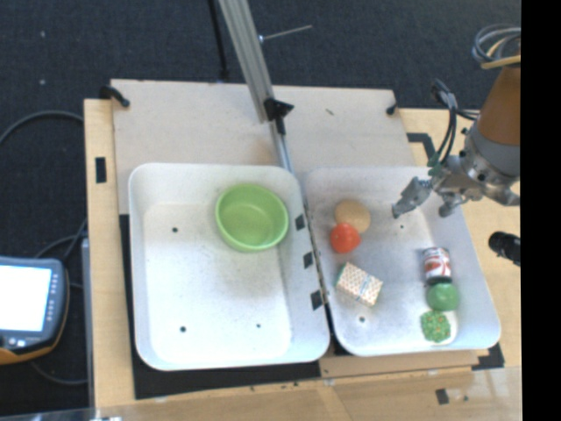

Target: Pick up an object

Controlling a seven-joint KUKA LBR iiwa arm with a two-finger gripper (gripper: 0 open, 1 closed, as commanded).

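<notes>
The gripper (427, 196) hovers over the right bin's (386, 336) upper edge — jaws spread, pinching nothing. A can (436, 263) lies just below.

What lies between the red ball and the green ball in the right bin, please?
In the camera view, the patterned box lies roughly between the red ball and the green ball, nearer the red one.

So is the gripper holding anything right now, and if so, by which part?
Nothing is held. The gripper sits over the right bin's upper right part with its fingers open and nothing between them; the objects lie apart from it.
</notes>
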